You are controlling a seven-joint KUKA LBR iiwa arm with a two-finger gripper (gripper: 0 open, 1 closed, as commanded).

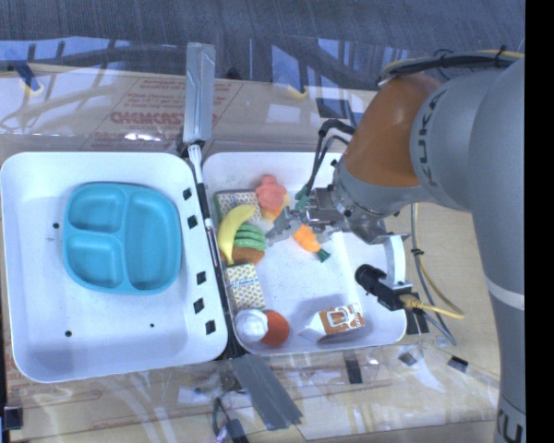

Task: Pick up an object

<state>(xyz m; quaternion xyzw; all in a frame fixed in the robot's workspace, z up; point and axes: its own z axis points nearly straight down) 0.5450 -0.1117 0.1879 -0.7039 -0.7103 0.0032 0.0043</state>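
Note:
My gripper (pixel 300 229) hangs low over the middle of the right bin (pixel 286 289), its fingers spread to either side of a small orange piece (pixel 306 239). The piece looks to rest on the bin floor between the fingertips. Just to the left lie a yellow banana (pixel 231 226), a green ridged item (pixel 250 238) and a pink-red figure (pixel 271 193). Two flat patterned packets (pixel 246 287) lie along the bin's left side. At the front sit a red-and-white ball-like item (pixel 261 327) and a small carton (pixel 338 321).
The left bin (pixel 37 321) holds a blue divided plate (pixel 123 236). A divider with black clips (pixel 206 275) runs between the bins. The arm's grey body and orange band (pixel 397 137) cover the right bin's far right corner. Cables (pixel 425 293) trail at the right rim.

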